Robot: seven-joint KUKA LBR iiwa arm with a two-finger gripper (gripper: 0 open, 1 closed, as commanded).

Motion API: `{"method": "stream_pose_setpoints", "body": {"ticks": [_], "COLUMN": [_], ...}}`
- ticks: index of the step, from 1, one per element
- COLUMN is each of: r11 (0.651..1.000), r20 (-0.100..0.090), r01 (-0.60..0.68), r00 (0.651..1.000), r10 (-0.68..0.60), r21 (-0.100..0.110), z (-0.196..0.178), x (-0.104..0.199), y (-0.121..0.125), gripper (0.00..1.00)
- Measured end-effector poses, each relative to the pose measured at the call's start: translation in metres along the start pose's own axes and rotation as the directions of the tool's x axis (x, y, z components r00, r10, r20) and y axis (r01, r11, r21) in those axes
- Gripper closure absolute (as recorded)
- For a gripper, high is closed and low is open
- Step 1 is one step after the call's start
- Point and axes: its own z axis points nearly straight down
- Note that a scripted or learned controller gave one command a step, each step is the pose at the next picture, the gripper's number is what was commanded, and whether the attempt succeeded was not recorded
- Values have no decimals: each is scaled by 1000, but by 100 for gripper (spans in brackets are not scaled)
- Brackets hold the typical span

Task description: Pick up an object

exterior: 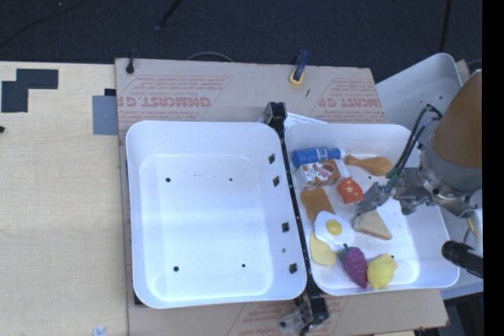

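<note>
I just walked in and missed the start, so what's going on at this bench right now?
A robot arm reaches in from the right, its gripper low over the right bin, just above a sandwich wedge and beside a tomato. The bin also holds a blue bottle, a chicken drumstick, a fried egg, purple grapes and a lemon. Nothing looks lifted yet. The left bin sits alongside.

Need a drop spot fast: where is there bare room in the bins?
The left bin has a bare floor, wall to wall. The right bin is crowded along the divider, from the blue bottle to the lemon; its far-right strip lies under the gripper.
</note>
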Motion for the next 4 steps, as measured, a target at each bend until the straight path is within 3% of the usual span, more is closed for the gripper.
{"method": "stream_pose_setpoints", "body": {"ticks": [1,2,3,4], "r11": [1000,1000,1000,1000], "r20": [-6,-3,0,2], "r01": [15,9,8,-1], "r00": [1000,1000,1000,1000], "r10": [-15,-9,-8,1], "r21": [-1,2,1,4], "z": [26,26,131,116], "x": [141,231,333,327], "y": [73,54,70,70], "gripper": [0,0,0,100]}}
